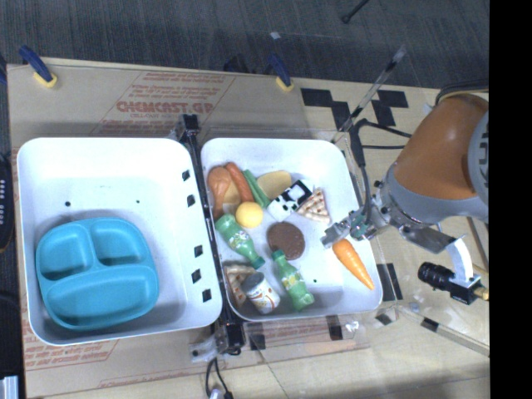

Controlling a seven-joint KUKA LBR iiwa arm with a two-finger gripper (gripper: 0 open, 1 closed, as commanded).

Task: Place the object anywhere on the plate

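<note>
Cardboard-lined worktop [166, 98] carried two white bins, and the hand [353, 227] gripped a carrot [353, 260] at the right bin's [274, 152] right edge, well apart from the blue plate [96, 268], so the carry and placement remained.
</note>
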